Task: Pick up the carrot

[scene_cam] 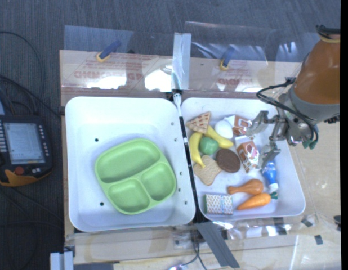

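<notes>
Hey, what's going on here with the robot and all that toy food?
A robot arm reaches in from the right, its open pincer hovering over the right bin, which is full of toy food. The carrot lies near the bin's front edge, untouched. The left bin holds a green divided plate.

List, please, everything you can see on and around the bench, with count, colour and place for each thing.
carrot: 1, orange, right bin, front
chicken leg: 1, brown, just behind the carrot
bottle: 1, blue, right of the chicken leg
banana: 1, yellow, right bin, left side
egg: 1, white, right bin, back
cookie: 1, dark brown, right bin, middle
divided plate: 1, green, left bin
bins: 2, white, side by side
handheld controller: 1, black, left of the bench
gripper: 1, grey, over the right bin, open
</notes>
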You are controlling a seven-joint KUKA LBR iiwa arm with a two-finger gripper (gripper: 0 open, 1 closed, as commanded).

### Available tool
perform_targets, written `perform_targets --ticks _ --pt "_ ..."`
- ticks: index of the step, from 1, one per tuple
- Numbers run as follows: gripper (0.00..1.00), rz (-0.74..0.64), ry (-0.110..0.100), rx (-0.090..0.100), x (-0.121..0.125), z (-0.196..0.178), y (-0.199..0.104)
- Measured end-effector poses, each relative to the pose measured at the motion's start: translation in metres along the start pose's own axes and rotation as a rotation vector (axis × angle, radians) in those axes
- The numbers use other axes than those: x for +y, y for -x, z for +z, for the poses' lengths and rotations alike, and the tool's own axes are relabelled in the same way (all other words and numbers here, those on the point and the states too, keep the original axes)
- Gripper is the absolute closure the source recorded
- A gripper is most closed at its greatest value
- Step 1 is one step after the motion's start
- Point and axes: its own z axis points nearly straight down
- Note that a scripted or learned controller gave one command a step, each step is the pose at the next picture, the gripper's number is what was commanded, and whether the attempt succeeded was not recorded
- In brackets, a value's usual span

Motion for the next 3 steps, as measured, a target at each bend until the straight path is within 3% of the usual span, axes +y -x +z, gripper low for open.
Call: perform_targets --ticks 1,2,3 --pt "0.00 -0.007 0.003 0.009 0.020 0.095 -0.051" --pt "0.00 0.004 -0.002 -0.012 0.017 0.124 -0.063" --pt "1.00 0.002 -0.006 -0.020 0.017 0.112 -0.060"
